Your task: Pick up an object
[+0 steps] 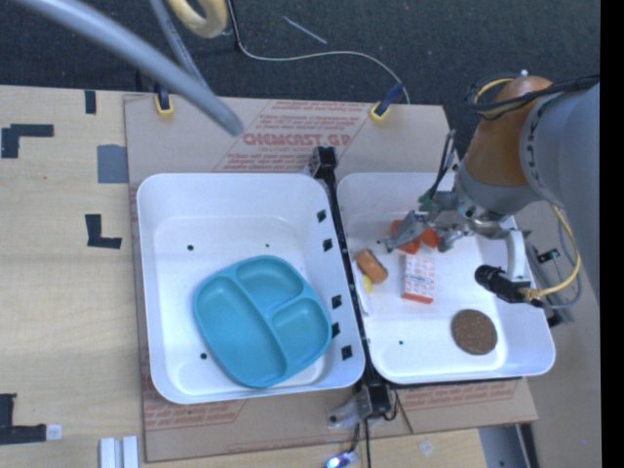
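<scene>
The gripper [426, 230] sits low over the far half of the right bin [517, 364], with the arm [546, 154] reaching in from the right. Whether it is wide or narrow cannot be told from this angle — nothing is seen held in it. A small red-orange piece [408, 240] lies directly at the tool tip, touching or just under it; which of the two cannot be told.

Just on the near side of the tool lies a white-and-red box [419, 281], lengthwise from far to near. To the left of the box, close to the divider [341, 252] between the bins, lies an orange item [370, 265]. A brown disc [474, 331] lies flat in the near right part of the same bin, well apart from the tool.

The left bin [156, 261] holds a blue tray [261, 318] with three compartments — lying flat toward its near side.
</scene>
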### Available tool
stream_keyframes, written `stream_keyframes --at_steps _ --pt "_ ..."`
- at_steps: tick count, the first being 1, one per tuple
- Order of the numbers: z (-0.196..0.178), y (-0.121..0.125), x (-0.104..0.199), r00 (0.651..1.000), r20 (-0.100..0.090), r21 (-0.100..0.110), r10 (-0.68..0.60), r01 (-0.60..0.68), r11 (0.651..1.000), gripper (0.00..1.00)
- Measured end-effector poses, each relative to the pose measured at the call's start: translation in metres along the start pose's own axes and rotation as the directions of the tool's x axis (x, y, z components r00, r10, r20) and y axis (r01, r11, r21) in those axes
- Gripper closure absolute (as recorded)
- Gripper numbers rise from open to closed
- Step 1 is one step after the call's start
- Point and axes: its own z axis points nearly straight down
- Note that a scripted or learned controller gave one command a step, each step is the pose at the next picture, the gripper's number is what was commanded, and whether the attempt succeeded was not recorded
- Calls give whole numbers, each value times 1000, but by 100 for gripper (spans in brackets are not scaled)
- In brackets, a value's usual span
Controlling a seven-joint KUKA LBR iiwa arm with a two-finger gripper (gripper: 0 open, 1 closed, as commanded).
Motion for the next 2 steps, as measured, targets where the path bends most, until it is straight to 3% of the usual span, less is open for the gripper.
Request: stream_keyframes --at_steps 1,2 --pt "-14 2 0 1000 1 -6 -1 1 1000 100" --pt "-68 12 -3 1000 2 -12 -1 1 1000 100"
